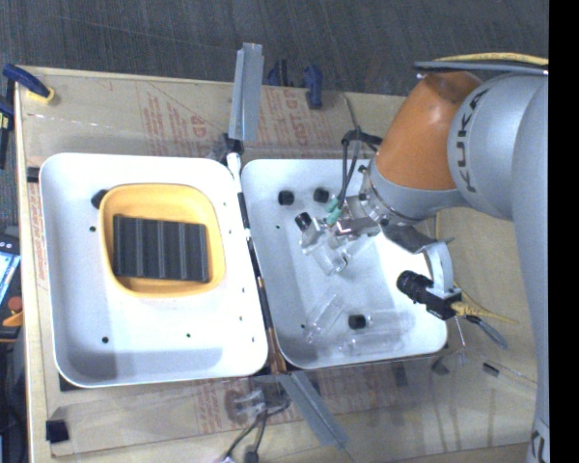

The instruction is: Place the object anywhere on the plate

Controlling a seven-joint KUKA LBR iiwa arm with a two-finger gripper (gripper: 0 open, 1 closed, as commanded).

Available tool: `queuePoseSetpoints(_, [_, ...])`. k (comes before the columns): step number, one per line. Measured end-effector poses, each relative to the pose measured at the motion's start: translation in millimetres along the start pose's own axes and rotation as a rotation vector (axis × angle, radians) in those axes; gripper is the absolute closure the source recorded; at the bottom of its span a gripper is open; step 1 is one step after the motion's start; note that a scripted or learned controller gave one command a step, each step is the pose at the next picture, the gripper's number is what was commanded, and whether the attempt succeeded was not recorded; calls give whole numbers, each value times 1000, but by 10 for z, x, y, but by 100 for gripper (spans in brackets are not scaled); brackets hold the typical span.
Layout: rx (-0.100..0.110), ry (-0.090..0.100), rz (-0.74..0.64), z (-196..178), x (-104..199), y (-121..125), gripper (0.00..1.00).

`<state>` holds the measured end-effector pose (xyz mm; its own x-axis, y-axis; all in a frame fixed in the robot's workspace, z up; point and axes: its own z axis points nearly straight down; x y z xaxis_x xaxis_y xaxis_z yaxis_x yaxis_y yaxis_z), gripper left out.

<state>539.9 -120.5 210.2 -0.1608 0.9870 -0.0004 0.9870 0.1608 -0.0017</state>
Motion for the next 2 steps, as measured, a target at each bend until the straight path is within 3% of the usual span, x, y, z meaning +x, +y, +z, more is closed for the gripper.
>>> queuePoseSetpoints(1, [1, 1, -86, -581, 459, 642, 100])
queuePoseSetpoints(2, [-1, 0, -343, -607, 1347, 1015, 100])
